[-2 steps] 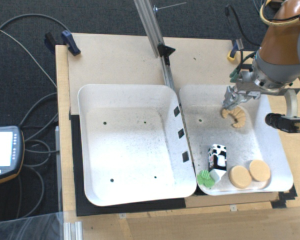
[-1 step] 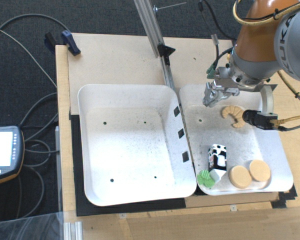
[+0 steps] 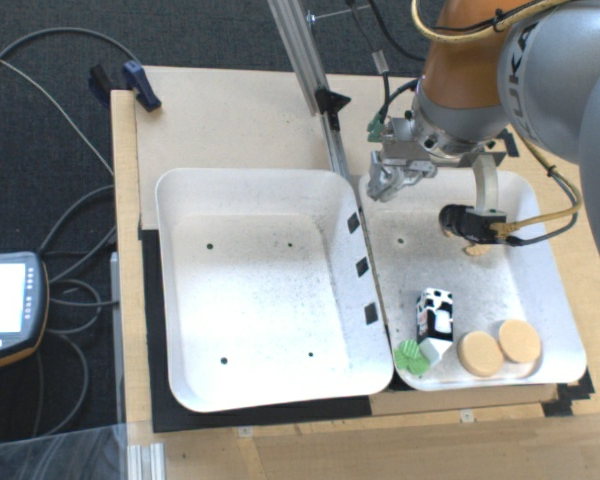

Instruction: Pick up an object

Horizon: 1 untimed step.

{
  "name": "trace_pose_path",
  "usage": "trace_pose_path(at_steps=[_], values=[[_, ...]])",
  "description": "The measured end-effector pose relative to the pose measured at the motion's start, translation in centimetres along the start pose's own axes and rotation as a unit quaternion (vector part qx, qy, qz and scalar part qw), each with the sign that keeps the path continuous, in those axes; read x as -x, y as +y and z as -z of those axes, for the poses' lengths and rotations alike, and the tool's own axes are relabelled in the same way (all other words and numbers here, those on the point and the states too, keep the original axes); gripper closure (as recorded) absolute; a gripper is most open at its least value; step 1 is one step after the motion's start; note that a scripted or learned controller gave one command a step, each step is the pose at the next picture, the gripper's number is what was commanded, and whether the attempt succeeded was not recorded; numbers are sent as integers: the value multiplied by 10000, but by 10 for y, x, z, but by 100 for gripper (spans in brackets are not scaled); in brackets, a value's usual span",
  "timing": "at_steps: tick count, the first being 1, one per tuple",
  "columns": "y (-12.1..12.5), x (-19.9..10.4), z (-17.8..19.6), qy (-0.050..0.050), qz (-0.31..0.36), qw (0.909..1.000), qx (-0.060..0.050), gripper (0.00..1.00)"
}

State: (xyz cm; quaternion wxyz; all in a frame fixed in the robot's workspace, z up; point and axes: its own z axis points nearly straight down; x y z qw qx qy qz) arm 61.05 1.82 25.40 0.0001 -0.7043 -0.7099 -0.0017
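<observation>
Object: black-and-white patterned carton (image 3: 436,316), lying in right bin (image 3: 545,268) beside two tan discs (image 3: 500,348).
End effector (image 3: 388,180): above bin's rear-left corner; grip state cannot be told.

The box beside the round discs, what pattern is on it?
Black and white patches on the box, in camera view.

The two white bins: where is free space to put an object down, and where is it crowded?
The left bin offers bare floor from wall to wall. In the right bin, the middle patch below the gripper is free. Its near edge is crowded: green piece, black-and-white carton, two tan discs.
</observation>
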Motion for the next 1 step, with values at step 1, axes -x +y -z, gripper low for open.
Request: trace_pose_path(at_steps=[1], values=[[8, -49, -20, -4, -11, 10000, -21, 100]])
